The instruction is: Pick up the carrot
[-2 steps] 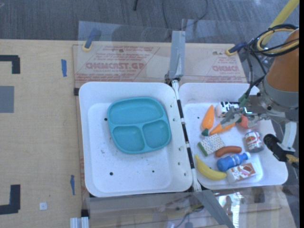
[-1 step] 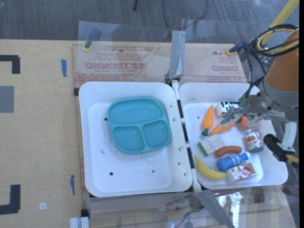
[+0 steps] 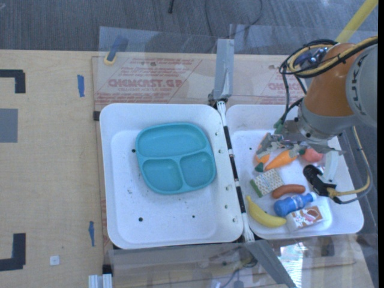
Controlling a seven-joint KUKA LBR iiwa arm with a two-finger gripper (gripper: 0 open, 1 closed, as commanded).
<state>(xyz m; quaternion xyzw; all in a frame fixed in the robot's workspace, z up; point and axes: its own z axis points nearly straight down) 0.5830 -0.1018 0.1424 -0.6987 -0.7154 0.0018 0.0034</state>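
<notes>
Grey metal claw [image 3: 277, 141] hangs low in the right bin [image 3: 348, 218], right of centre in the frame, touching the carrot [image 3: 281, 159]; whether it is apart or together I cannot tell. Left, a teal tray [image 3: 175, 158].

We see an orange carrot [image 3: 281, 159], a yellow banana [image 3: 264, 215], a blue bottle [image 3: 292, 204], a teal plate [image 3: 176, 156] and white bins [image 3: 114, 179] on a tan bench [image 3: 48, 161].
</notes>
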